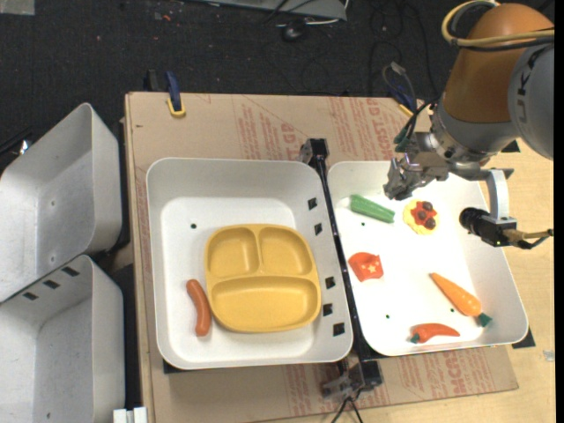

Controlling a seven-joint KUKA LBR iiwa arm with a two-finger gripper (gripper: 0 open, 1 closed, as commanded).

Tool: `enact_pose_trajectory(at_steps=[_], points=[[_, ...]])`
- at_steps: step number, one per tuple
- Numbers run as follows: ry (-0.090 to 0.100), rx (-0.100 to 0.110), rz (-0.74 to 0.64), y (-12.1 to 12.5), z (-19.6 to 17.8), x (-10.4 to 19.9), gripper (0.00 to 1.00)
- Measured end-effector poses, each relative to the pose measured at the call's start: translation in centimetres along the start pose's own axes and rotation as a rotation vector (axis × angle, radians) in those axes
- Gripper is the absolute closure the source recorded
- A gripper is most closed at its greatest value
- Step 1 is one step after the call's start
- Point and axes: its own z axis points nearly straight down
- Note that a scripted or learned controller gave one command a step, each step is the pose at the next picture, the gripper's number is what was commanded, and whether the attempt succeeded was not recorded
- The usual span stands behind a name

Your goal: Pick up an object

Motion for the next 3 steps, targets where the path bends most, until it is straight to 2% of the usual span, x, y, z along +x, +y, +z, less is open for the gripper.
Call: enact_pose_trajectory(at_steps=[1,3], points=[[0.0,-0.004,-0.001,1.0,-0.4,6.1,1.0],[0.0,-0.004,-0.001,1.4,0.0,15.8,1.0]])
